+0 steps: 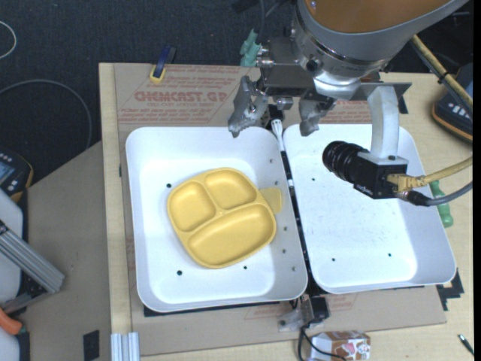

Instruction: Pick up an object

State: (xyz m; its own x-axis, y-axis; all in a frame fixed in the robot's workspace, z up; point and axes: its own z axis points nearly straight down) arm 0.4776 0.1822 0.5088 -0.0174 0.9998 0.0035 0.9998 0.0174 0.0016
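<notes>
The pick is not yet made, as far as the view shows; nothing is lifted, and the whole grasp remains to be done.

The bench (113,201) carries two shallow white bins side by side; the left bin (150,164) holds the only thing there is to take, a yellow divided plate (220,216) with three compartments, lying flat near the bin's middle and a little toward the shared wall; a small yellow tab (272,199) juts from the plate's right edge, touching or just beside that wall; the right bin (361,239) holds no loose object, though a black cylindrical unit (359,168) on a white bracket hangs over its upper part.

The arm (361,13) reaches in at the top; the hand (272,119) hovers above the far rims, over the seam between the bins, well apart from the plate; its two fingers are spread wide with nothing between them.

What is left, I judge: move over the plate, descend, close, lift.
</notes>
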